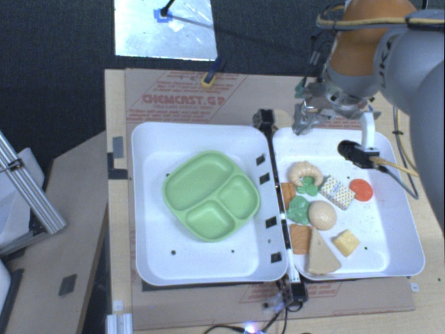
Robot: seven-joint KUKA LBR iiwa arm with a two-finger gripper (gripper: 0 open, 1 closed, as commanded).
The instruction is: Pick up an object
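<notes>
The right bin (pixel 400 245) holds several toy foods. A tan pastry (pixel 304 172) lies near its left wall, with a green piece (pixel 300 208) and a beige bun (pixel 322 215) below it. A white checkered block (pixel 336 192) and a red disc (pixel 360 189) lie to the right. A yellow cube (pixel 345 242), a tan wedge (pixel 321 257) and an orange cracker (pixel 299 238) sit near the front. My gripper (pixel 306 122) hangs over the bin's back left corner, above and apart from the foods, with nothing seen in it.
The left bin (pixel 149 256) carries a green divided plate (pixel 211 195). A black divider with clips (pixel 272 186) runs between the bins. A black fitting with a yellow cable (pixel 356 153) juts from the arm over the right bin's back.
</notes>
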